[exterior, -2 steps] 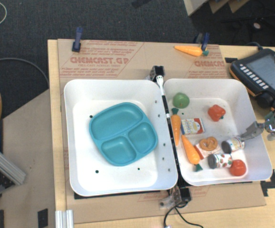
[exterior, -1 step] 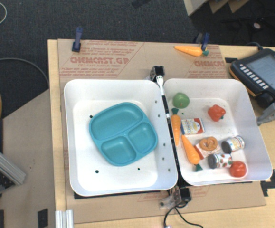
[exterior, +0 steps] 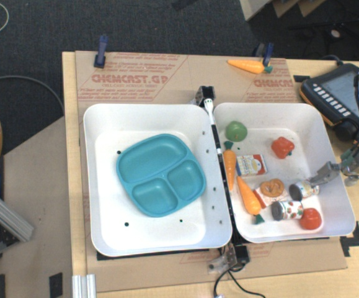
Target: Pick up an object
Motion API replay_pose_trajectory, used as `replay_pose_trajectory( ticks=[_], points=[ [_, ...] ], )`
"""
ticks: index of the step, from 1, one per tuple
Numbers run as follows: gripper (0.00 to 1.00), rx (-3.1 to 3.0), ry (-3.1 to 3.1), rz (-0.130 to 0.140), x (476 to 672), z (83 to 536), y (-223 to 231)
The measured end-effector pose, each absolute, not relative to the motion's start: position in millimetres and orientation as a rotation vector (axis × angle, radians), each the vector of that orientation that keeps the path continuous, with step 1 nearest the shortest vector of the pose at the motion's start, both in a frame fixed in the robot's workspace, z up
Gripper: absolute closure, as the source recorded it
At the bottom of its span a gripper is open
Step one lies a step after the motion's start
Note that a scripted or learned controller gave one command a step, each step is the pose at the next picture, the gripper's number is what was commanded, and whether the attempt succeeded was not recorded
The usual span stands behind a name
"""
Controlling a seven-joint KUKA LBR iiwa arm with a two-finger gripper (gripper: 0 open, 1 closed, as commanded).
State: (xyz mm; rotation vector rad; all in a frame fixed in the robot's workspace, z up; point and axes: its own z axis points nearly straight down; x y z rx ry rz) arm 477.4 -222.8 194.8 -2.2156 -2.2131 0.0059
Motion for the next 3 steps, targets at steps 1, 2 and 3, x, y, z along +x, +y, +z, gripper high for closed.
replay_pose_trajectory(
  ticks=[1, 2, 3],
  points=[
    [0.0, -2.228, -2.232, -0.007, 480.7, 302.8, -224.5],
    [0.0, -2.216, -2.214, 0.005, 477.9, 196.5, -223.0],
    [0.0, -2.227, -2.231, -0.006, 480.6, 286.6, -224.5]
  ],
)
